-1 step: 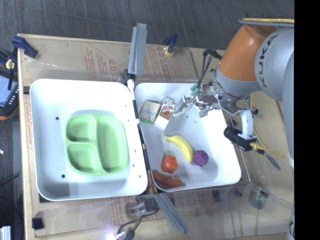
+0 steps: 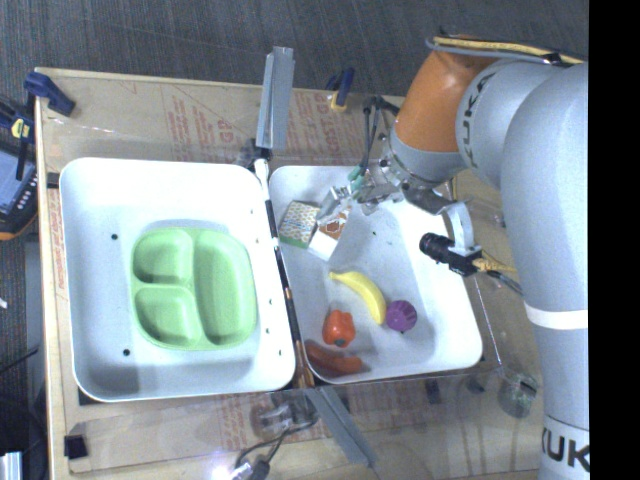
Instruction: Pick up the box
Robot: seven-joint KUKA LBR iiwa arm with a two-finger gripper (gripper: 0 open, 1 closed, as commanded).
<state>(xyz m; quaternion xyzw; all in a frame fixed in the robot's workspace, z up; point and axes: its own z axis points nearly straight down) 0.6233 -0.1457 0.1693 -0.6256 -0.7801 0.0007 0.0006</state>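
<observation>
The tool (image 2: 358, 194) hangs low at the bin's far wall; its opening cannot be told. The small printed cardboard box (image 2: 299, 223) lies just beside it, tilted, apparently ungrasped.

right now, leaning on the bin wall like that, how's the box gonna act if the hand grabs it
The box looks like thin printed carton, so probably light, and it may crush under a hard squeeze. It sits tilted against the right bin's wall, so a push would likely slide or topple it flat rather than roll it. The hand is right beside it; its flat faces should suit a pinch.
</observation>
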